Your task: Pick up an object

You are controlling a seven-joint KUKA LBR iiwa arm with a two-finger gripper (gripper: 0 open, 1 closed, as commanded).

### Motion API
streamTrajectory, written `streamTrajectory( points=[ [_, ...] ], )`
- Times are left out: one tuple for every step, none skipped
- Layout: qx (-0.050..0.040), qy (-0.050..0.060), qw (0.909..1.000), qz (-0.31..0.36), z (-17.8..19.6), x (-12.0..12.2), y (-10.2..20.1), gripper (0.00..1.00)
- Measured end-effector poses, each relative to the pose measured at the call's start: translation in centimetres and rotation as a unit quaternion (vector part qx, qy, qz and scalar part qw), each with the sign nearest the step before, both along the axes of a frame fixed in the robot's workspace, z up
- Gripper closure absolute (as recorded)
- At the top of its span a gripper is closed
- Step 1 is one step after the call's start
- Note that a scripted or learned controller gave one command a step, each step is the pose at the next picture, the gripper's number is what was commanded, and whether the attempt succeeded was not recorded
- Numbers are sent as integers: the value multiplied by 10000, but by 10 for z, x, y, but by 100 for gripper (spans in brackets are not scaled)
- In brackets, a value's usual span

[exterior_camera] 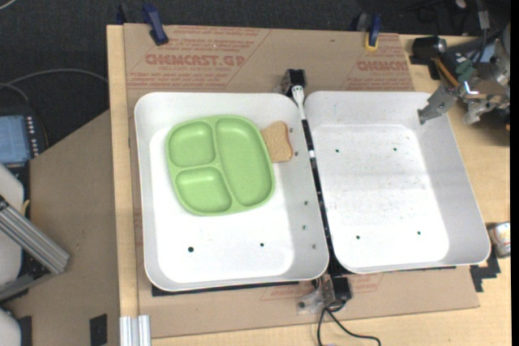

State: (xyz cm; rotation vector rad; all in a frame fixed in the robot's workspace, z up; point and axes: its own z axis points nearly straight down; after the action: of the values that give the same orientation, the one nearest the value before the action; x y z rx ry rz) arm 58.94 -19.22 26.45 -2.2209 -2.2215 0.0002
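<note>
one green divided plate [220, 165] and one tan cracker-like piece [278, 142] in left bin [162, 255], gripper [435, 105] over right bin [454, 247] corner, jaw state unclear.

Two white bins sit side by side: the left bin [162, 255] and the right bin [389, 247]. In the left bin lie one green divided plate [219, 164] and one tan sponge [278, 141] touching the plate's right edge.

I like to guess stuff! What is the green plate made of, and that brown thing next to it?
Green plate: probably plastic, smooth and slightly shiny, moulded into three sections. Brown thing: perhaps sponge or toy bread; it looks matte and speckled, but is too small to be sure.
</note>
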Motion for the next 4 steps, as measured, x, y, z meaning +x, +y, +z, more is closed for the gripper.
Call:
streamTrajectory(
  points=[
    [-15, -82, 10000, 30, 125, -13, 45, 0],
    [-32, -81, 10000, -20, 237, -57, 14, 0],
    [-19, -51, 10000, -13, 275, -112, 15, 0],
    [-27, -44, 10000, 2, 283, -109, 15, 100]
  ],
)
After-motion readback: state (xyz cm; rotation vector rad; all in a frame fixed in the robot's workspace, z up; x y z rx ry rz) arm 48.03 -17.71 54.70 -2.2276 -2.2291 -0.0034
